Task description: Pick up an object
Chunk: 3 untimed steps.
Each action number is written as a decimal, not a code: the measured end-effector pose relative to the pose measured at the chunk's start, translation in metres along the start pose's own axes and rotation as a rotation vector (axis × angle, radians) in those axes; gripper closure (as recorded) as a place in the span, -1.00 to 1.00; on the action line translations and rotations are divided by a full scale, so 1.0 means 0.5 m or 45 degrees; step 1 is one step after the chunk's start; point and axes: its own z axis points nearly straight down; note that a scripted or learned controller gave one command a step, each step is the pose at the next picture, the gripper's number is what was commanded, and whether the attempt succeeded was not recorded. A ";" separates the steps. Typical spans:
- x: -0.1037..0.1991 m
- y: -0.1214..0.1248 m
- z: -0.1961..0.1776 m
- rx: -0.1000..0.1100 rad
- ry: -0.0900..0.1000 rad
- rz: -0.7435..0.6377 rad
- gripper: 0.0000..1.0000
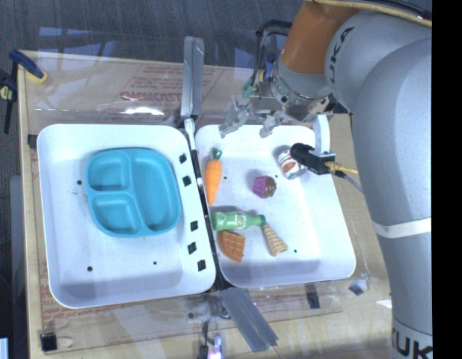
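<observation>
My gripper [247,123] hangs over the far edge of the right bin [324,223], its two grey fingers spread open with nothing between them. Below it in that bin lie an orange carrot [213,179], a purple round fruit [264,186], a small can [288,161] at the right, a green bottle [237,220], a waffle-patterned piece [232,244] and an ice cream cone [273,238]. The carrot is the nearest, a little toward the front of the gripper's left finger.
The left bin [59,253] holds a blue divided tray [132,191]. A grey divider bar [192,77] runs between the bins at the back. The arm's grey body [388,111] fills the right side over the right bin's edge.
</observation>
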 end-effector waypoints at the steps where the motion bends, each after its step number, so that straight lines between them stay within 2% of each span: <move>1: -0.158 -0.014 0.078 0.000 0.001 -0.072 -1.00; 2: -0.198 -0.161 -0.068 -0.002 0.000 -0.075 -1.00; 3: -0.197 -0.044 0.277 -0.004 0.001 0.218 -1.00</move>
